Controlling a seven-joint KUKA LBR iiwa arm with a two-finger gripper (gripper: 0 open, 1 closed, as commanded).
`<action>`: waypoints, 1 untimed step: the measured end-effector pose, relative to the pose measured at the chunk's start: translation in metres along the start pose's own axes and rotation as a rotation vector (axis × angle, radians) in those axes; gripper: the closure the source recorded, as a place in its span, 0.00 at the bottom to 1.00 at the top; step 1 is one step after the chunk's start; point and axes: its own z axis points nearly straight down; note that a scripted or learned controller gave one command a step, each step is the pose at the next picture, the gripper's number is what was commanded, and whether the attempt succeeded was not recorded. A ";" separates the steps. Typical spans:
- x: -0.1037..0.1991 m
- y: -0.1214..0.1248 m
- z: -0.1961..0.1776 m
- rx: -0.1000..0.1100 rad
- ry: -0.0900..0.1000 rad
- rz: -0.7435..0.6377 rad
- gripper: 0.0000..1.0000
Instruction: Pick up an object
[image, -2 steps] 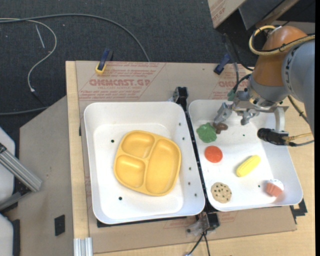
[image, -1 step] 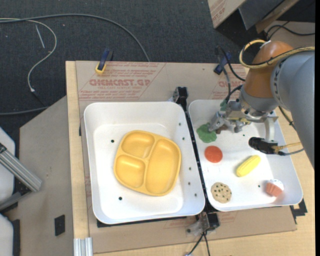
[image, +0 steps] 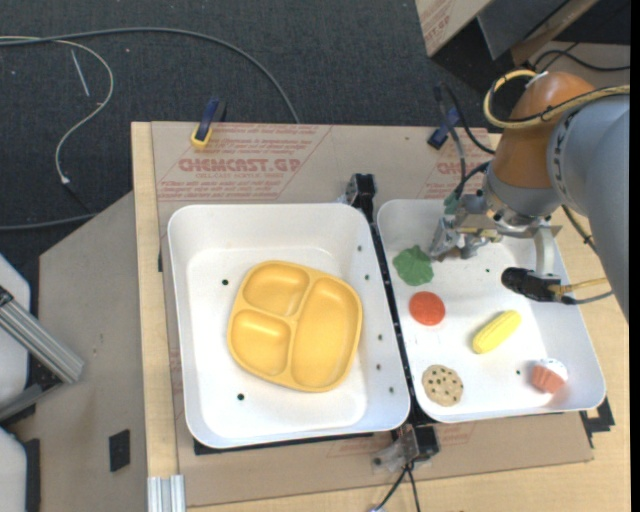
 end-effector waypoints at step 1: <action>0.001 0.011 -0.054 -0.005 -0.002 0.000 1.00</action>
